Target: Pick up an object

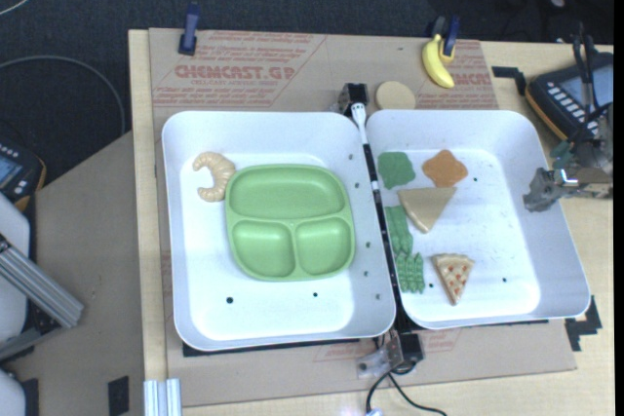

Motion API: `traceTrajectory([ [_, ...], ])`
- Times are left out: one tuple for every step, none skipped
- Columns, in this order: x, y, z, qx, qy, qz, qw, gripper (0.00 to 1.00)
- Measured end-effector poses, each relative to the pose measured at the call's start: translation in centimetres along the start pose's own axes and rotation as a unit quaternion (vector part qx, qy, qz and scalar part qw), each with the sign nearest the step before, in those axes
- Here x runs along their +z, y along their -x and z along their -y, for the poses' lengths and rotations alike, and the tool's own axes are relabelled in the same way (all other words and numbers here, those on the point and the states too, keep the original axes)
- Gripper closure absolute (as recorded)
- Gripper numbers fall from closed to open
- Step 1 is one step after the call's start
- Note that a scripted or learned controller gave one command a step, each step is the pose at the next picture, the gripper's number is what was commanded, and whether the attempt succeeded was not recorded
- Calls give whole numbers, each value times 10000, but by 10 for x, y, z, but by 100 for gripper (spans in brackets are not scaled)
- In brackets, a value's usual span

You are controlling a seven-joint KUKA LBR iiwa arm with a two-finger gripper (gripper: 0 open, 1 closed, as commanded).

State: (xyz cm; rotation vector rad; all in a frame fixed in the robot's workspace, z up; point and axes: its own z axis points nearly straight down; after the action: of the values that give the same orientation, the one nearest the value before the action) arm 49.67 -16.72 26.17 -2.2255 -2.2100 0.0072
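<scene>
Nearest us, the triangular toy pizza slice (pixel 453 276) lies well clear of our fingers (pixel 539 191) (open or closed, we cannot tell); a blind descent risks the white bin's rim (pixel 556 172).

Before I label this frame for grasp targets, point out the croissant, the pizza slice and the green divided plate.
croissant (pixel 213 174): camera view, middle of its curved body.
pizza slice (pixel 454 276): camera view, centre of its topping.
green divided plate (pixel 289 192): camera view, floor of its large upper compartment.
</scene>
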Motion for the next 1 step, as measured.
traceTrajectory([
  [37, -73, 19, -66, -1, -22, 10000, 100],
])
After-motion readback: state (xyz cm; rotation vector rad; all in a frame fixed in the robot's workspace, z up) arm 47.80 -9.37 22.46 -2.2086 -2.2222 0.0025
